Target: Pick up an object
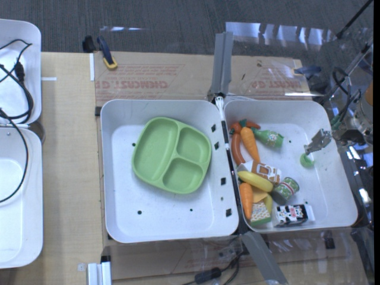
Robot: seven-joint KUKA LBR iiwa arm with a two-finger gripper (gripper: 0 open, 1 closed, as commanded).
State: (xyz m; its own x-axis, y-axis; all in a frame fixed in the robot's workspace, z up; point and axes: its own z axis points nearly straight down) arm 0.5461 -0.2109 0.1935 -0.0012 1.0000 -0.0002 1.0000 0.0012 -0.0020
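The right bin (323,198) holds a heap of toy food along its left side: an orange carrot (250,144), a green bottle (268,137), a yellow banana (255,180), a green can (287,187), a second carrot (246,198) and a black-and-white carton (294,214). Apart from the heap, a small round green piece (307,161) lies near the bin's right side. My gripper (316,143) reaches in from the right edge and hovers just above and to the right of that green piece. Nothing is visibly held in it.
The left bin (119,183) bears a light green divided plate (172,155). A grey post (222,64) rises behind the seam between the bins. White trays and black cables (15,100) sit at the far left.
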